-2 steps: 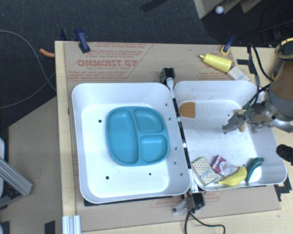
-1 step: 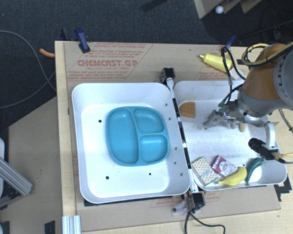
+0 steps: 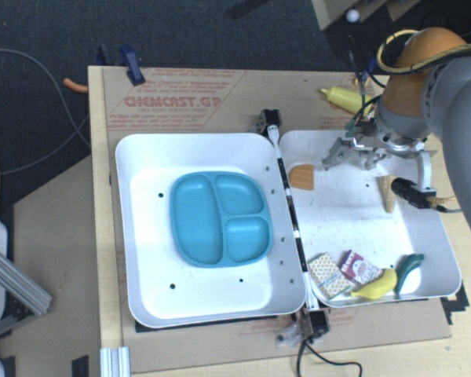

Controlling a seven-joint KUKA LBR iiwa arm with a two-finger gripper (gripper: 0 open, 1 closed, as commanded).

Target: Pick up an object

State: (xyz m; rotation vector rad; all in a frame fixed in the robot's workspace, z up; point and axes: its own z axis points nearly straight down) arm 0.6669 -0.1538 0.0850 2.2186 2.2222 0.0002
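I see two bins side by side on the worktop (image 3: 102, 210). A divided tray (image 3: 220, 217) lies in the middle of the left bin (image 3: 141, 163). In the right bin (image 3: 432, 242), a wedge-shaped piece (image 3: 301, 177) sits against the wall nearest the tray. A checked packet (image 3: 326, 273), a small pouch (image 3: 359, 268) and a banana (image 3: 377, 285) cluster at the near edge, far from the tray's side.

A sky-blue plastic tray with three sections (image 3: 220, 217) lies in the shallow white bin (image 3: 141, 289). In the other white bin (image 3: 436, 246) right of it lie a yellow banana (image 3: 377, 287) and a checkered cracker square (image 3: 326, 272).
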